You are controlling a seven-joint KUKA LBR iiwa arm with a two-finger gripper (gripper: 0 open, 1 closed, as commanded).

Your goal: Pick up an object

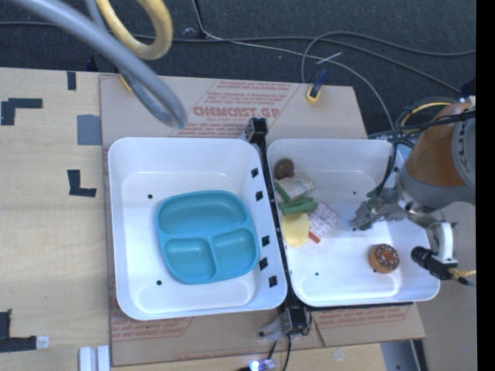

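Note:
The right bin [340,284] holds several small items: a brown chocolate donut [384,258] near its front right, a yellow block [295,229], a green piece [296,205], a patterned packet [295,185], a red-and-white wrapper [323,220] and a small brown ball [284,167] along its left side. My gripper [368,216] hangs over the right part of this bin, above and left of the donut, pointing down to the left. Nothing shows between its fingers.
The left bin [128,176] carries a blue divided plate [207,234]. A black divider with clips [267,207] runs between the bins. Cables and a yellow hose [151,14] lie behind the bench. The arm's orange band [437,157] stands over the right bin's right wall.

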